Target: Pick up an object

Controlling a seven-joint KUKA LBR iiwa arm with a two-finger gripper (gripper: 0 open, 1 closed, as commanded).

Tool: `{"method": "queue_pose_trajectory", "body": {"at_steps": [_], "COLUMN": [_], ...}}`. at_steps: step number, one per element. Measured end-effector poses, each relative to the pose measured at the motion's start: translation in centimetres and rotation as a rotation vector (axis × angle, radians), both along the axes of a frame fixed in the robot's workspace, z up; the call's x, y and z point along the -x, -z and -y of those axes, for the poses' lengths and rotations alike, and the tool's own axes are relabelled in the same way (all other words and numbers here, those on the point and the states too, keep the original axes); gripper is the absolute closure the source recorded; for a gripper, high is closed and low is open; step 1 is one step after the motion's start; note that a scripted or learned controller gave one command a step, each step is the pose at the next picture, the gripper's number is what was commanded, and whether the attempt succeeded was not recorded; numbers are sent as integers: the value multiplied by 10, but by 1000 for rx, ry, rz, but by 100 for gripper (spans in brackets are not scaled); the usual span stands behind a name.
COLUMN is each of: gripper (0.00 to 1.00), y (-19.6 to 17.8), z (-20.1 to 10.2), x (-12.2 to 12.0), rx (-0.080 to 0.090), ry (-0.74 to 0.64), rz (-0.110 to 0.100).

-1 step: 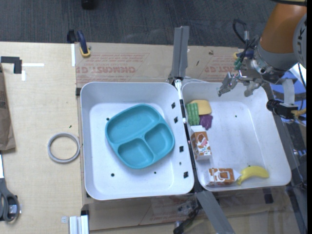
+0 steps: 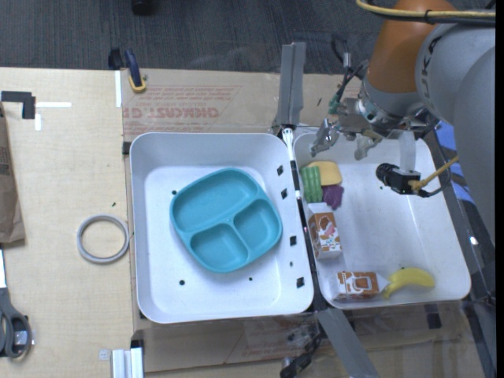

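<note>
Gripper point(image 2: 343, 141) position is above the far end of the right shallow white bin point(image 2: 441, 235), with both fingers spread apart and nothing held between them. Reversed red lettering is printed on the flattened brown cardboard sheet point(image 2: 185, 105) behind the bins; it cannot be read reliably. A teal three-compartment plastic plate point(image 2: 227, 219) is contained in the left shallow white bin point(image 2: 153, 235). In the right bin are placed a yellow-and-green block point(image 2: 319, 177), a purple piece point(image 2: 335, 197), two small brown-and-white cartons point(image 2: 325, 235) point(image 2: 357, 285), and a yellow banana point(image 2: 409, 279).
</note>
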State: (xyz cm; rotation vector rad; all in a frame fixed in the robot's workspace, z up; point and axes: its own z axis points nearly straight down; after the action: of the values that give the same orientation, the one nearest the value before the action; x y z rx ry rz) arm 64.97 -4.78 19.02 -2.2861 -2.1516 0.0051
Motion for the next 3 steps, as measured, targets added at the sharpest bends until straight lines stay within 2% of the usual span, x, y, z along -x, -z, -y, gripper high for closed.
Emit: {"method": "queue_pose_trajectory", "body": {"at_steps": [1,2,3], "gripper": [0,0,100], "y": [0,98,87], "z": [0,50,52], "x": [0,-9,-10], "rx": [0,0,2], "ry": [0,-308,-304], "rz": [0,4,7]}}
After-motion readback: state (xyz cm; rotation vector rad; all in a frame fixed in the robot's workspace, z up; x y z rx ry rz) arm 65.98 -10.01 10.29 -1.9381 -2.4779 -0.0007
